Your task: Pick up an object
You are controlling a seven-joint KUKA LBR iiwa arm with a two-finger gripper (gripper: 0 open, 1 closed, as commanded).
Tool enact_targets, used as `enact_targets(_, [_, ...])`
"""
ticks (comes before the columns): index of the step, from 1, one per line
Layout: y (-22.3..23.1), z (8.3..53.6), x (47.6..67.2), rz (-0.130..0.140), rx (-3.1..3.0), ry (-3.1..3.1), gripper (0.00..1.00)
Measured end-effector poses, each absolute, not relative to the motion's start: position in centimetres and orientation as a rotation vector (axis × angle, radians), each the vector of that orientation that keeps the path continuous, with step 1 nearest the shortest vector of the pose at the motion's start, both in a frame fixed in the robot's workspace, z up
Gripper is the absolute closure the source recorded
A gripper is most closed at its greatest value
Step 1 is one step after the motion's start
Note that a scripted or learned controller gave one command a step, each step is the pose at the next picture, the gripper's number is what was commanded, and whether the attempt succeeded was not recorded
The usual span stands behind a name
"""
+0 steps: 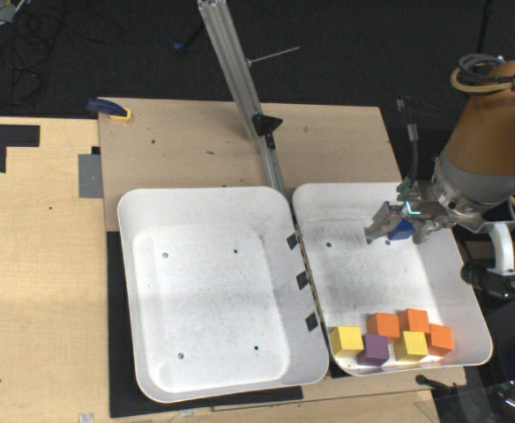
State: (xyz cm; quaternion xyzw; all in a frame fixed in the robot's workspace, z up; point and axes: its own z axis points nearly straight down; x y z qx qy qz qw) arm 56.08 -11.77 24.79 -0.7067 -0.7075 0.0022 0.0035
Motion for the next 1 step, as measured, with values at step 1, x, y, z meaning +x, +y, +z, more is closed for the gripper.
enact_targets(1, [-11.92, 25.01, 56.14, 0.003, -2.223, -2.216, 0.00])
